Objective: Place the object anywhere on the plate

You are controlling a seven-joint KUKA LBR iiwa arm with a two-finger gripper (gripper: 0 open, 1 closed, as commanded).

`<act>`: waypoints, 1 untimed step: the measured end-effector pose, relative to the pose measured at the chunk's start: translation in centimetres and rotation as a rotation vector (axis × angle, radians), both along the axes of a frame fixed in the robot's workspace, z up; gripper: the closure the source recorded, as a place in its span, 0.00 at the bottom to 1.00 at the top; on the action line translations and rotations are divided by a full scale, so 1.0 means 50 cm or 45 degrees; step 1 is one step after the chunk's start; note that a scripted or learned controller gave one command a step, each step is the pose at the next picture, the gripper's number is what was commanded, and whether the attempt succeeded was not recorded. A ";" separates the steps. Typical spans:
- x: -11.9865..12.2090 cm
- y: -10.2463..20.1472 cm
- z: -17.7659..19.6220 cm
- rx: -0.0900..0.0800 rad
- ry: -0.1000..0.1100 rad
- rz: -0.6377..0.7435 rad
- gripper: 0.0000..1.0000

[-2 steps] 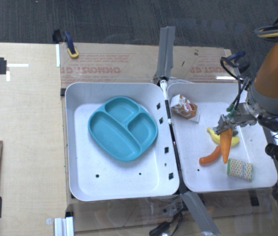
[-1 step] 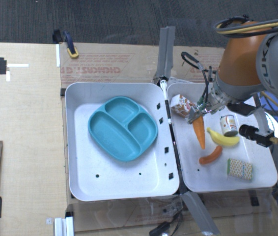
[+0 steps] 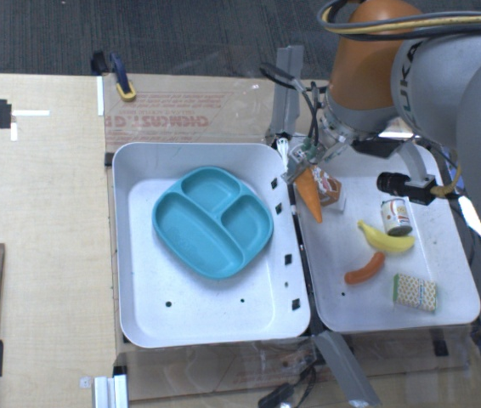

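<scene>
Over the left edge of the right bin [image 3: 457, 253], near its far corner, the gripper [image 3: 302, 164] hangs with a carrot [image 3: 309, 196] pinched at its top end between the fingers, the orange tip pointing down toward the bin floor. I judge the pick done and the carry just starting: the carrot is at the divide between the two bins, and the blue plate [image 3: 213, 221] lies in the middle of the left bin [image 3: 138, 313], well apart from it. The next move calls for travel leftward over both rims, high enough that the dangling tip clears them, then a lowering onto any of the plate's three compartments before release. A banana [image 3: 386, 237], a sausage [image 3: 364, 268], a can [image 3: 396, 215] and a patterned sponge [image 3: 415, 291] lie in the right bin. Both bins sit on a pale wooden bench [image 3: 36, 185], with dark flooring beyond its far edge.
</scene>
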State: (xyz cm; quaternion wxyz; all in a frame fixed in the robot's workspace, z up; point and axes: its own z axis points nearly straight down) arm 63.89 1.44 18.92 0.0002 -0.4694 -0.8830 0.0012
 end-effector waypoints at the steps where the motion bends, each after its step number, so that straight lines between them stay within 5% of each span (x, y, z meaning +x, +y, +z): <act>1: -0.053 0.195 0.041 0.000 0.002 0.011 1.00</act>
